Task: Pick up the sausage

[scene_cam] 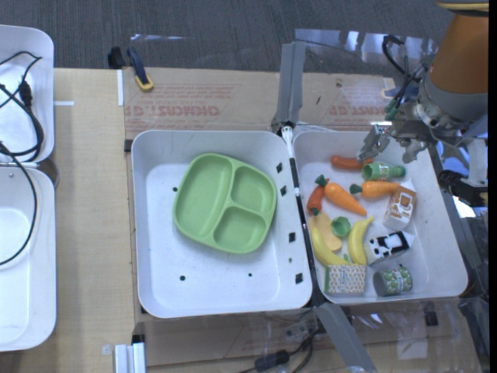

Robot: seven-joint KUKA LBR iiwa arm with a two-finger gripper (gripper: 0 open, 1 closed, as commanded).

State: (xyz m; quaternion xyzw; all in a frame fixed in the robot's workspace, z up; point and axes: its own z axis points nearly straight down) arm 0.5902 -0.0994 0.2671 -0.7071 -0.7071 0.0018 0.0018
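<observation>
Closing on the sausage (pixel 346 162) requires care: it lies near the back edge of the right bin (pixel 450 231), just beside a green bottle (pixel 386 171) and an orange carrot (pixel 380 189). The gripper (pixel 378 142) hovers above it, fingers apart, nothing between them. Descend centred across the sausage's short axis, clear of the bottle, then clamp and lift straight up.

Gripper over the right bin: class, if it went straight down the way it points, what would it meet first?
Probably the green bottle beside the sausage: the gripper hangs just above them, though depth is hard to judge from this slanted view.
</observation>
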